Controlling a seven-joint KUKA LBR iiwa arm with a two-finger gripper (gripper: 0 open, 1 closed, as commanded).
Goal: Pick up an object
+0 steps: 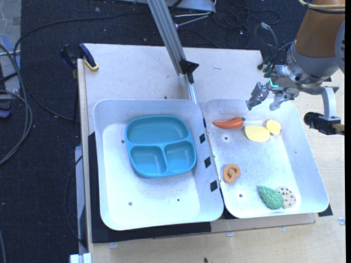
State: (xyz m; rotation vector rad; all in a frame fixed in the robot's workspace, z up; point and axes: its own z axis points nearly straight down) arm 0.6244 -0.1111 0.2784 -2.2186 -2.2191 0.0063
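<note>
Nearest the camera, at the front of the right bin (307,163), a green leafy toy (270,197) is lying against a speckled cookie (286,196). Just behind them a small pretzel (231,173) is sitting alone on the white floor. Further back, near the bin's far edge, a carrot (228,123) is lying crosswise, with a pale yellow piece (256,133) just beside its tip and a smaller yellow piece (273,127) touching or nearly touching that one.

In the left bin (109,190) a blue divided tray (161,146) is resting with nothing in its compartments.

From where I'm standing, the arm (323,32) is reaching in from the right, and the gripper (270,99) is hanging over the far edge of the right bin, above and just behind the yellow pieces. Its fingers (256,98) are standing apart, and nothing is between them.

So I would say the job is at the approach stage: no object is lifted yet. The nearest candidates seem to be the two yellow pieces and the carrot. The next move is calling for the gripper to settle over one of them, come down with the fingers straddling it, and close. Because the yellow pieces are sitting so close together, a finger may be landing on the neighbour instead.
</note>
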